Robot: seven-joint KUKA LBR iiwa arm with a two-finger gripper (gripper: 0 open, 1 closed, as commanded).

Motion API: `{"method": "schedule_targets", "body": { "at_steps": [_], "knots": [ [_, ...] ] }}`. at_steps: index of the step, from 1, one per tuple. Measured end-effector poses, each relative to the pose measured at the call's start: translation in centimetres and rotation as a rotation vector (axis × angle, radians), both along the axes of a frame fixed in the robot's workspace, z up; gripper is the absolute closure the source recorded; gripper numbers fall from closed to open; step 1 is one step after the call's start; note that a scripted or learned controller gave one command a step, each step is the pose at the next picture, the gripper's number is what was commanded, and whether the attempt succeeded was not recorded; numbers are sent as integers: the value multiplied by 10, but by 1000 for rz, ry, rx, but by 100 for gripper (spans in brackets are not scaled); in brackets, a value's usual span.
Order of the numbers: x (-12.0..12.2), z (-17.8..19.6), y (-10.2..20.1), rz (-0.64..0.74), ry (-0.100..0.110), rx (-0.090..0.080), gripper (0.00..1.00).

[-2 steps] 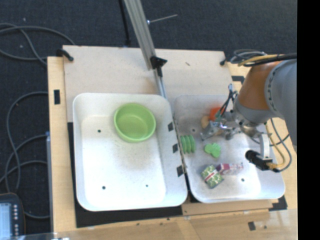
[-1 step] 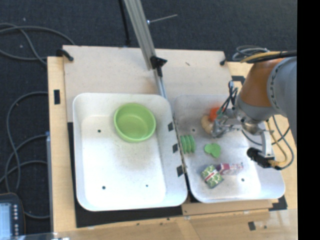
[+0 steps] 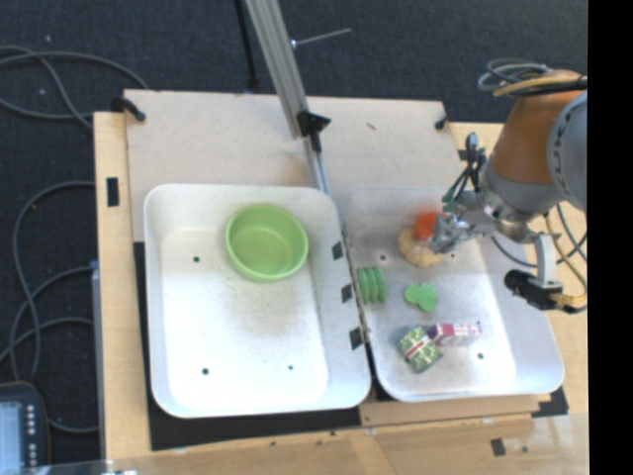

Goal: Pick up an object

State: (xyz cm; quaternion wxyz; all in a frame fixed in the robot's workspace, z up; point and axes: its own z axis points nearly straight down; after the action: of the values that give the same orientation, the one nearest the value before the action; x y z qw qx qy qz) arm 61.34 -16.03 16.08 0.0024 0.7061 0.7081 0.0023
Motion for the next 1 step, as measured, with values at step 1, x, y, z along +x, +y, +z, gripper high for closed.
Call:
{"method": "schedule_targets", "body": {
  "at_steps": [1],
  "knots": [
    [-4,61,-7,-2,-1,-1,100]
  ]
}}
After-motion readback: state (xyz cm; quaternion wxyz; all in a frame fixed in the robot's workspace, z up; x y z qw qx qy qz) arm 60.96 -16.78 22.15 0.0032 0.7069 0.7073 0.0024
